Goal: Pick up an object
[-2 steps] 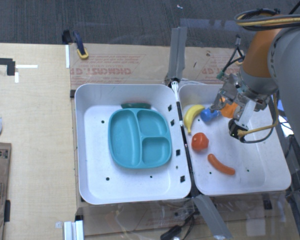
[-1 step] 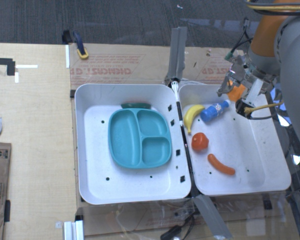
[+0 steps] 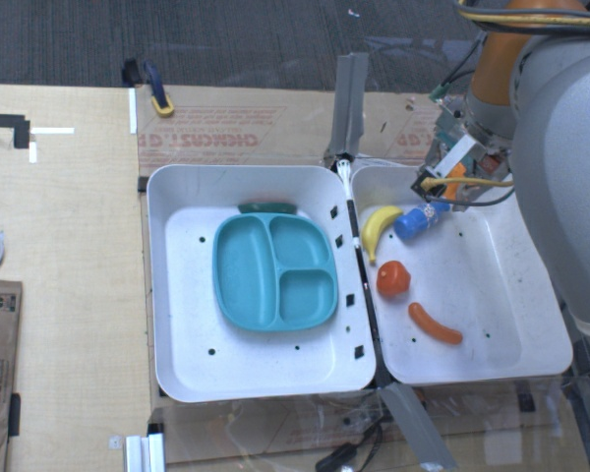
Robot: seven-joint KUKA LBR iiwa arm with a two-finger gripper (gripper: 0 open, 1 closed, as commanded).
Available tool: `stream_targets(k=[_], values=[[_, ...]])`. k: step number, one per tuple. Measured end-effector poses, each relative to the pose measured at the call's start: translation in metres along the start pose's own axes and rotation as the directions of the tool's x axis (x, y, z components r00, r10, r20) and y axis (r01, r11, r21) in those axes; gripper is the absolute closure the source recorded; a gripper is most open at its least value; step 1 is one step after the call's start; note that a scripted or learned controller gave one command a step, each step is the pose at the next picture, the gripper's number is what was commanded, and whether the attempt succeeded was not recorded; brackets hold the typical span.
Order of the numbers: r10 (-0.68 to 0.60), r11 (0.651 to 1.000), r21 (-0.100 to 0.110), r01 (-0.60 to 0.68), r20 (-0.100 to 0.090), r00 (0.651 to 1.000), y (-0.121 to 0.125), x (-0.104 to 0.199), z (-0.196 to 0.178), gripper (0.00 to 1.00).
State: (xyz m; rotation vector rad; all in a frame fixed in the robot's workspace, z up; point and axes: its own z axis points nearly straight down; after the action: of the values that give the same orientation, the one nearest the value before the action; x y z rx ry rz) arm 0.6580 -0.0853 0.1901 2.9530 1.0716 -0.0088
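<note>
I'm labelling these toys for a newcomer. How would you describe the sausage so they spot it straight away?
Look in the right-hand white bin, toward its near edge. The sausage lies there on its own, just below the red tomato. It is the one long, thin, orange-red piece; the banana is yellow and curved.

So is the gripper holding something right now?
Gripper: cannot be told. It sits right over the blue object in the right bin, next to the banana.
</note>
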Motion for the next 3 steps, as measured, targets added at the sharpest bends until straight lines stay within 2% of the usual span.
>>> stream_targets(k=[1,2,3], values=[[0.0,1.0,0.0,0.0,-0.001,1.0,0.0,0.0,0.0,0.0],[0.289,0.957,0.002,-0.289,0.0,0.957,0.03,-0.099,0.011,0.0],[0.121,0.993,0.003,-0.121,-0.001,0.993,-0.043,-0.114,0.053,0.0]])
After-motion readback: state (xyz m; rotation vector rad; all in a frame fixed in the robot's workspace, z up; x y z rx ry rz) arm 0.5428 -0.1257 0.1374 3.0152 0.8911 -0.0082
